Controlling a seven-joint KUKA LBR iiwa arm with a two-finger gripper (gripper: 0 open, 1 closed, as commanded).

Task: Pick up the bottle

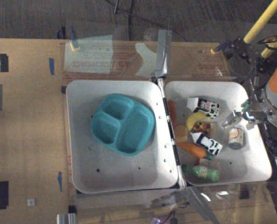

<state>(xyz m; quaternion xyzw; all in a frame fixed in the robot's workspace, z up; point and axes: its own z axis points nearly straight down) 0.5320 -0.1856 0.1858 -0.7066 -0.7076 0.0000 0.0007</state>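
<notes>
The bottle [203, 173] is green with a yellow label. It lies on its side along the front wall of the right bin [250, 164], cap pointing left. My gripper [238, 118] hangs at the right side of that bin, just above a small can [235, 138]. It is well behind and to the right of the bottle and apart from it. Nothing shows in its grasp.
The right bin also holds an orange carrot [190, 148], two black-and-white cartons [204, 106] [208, 144], a banana [197, 121] and a sausage [172, 111], all crowded to the left of and behind the bottle. A teal divided plate [123, 124] sits in the left bin [82, 162].
</notes>
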